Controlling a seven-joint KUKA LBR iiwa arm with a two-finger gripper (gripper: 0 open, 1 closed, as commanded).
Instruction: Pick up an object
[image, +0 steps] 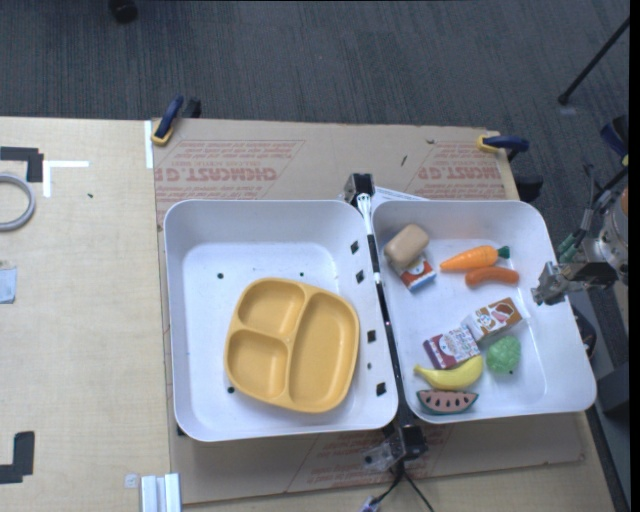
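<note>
My gripper (553, 285) is hovering over the right rim of the right-hand shallow white bin (560, 392), and I cannot tell how it is set (it is small and dark against the edge).

Below and to its left, the bin is offering plenty: a pair of orange toy carrots (480, 264) lying near the top, a tan bread-like lump (407, 243) sitting against a small red-and-white carton (420, 274), and a long brown-and-white snack box (472, 335) lying at a slant. A green bumpy toy vegetable (504, 354) is touching that box's lower end, a yellow toy banana (451, 375) is curving just beneath, and a toy watermelon slice (447, 402) is resting by the front wall.

Over in the left-hand white bin (190, 330), a yellow three-compartment plastic plate (292, 343) is lying flat.
</note>
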